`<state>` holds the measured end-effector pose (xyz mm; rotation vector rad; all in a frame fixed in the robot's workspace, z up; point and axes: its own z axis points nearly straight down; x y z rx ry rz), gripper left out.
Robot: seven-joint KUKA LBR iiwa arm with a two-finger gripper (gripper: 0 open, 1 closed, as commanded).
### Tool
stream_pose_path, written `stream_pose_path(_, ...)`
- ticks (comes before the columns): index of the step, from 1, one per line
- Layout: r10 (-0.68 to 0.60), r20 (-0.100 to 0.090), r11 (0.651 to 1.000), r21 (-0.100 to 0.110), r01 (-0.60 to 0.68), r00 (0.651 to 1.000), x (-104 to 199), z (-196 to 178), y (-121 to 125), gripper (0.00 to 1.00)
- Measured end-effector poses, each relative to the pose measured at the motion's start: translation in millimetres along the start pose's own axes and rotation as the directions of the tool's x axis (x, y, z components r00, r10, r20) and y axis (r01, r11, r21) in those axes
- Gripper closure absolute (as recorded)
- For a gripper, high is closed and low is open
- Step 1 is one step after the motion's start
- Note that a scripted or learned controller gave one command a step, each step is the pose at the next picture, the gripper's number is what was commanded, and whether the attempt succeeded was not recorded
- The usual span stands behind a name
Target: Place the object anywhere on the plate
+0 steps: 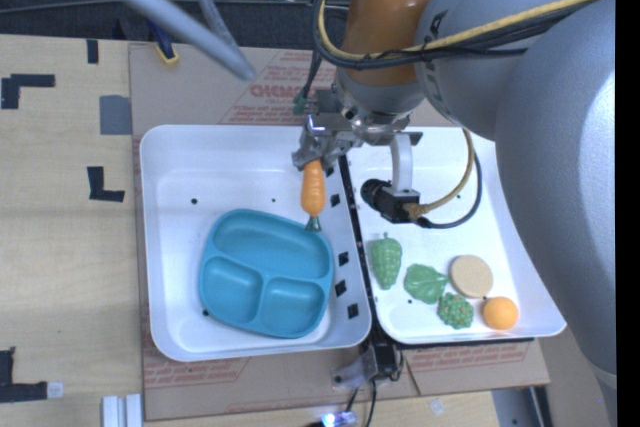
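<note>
A blue divided plate (pixel 266 271) lies in the left white bin (pixel 175 215). A toy carrot (pixel 313 192) hangs upright, orange body up and green tip down, just above the plate's far right rim. My gripper (pixel 315 158) is shut on the carrot's top end, right next to the wall between the two bins. The arm's orange band and grey body loom above and to the right.
The right bin (pixel 520 245) holds a green leafy piece (pixel 386 258), another green leaf (pixel 424 282), a small broccoli (pixel 455 311), a beige round disc (pixel 471 274) and an orange ball (pixel 500 313). A black cable connector (pixel 388 200) hangs over the right bin.
</note>
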<state>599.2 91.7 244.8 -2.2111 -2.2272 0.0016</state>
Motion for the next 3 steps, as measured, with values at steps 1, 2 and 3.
stream_pose_path(1, 0.001, 0.001, 1.000, 0.002, -0.001, 1.000, 47.1, 20.7, -20.2, 1.00)
stream_pose_path(2, 0.003, 0.001, 1.000, -0.002, -0.003, 1.000, 65.7, 11.5, -14.6, 1.00)
stream_pose_path(3, 0.005, 0.002, 1.000, -0.001, -0.005, 1.000, 64.7, 11.9, -14.9, 0.00)
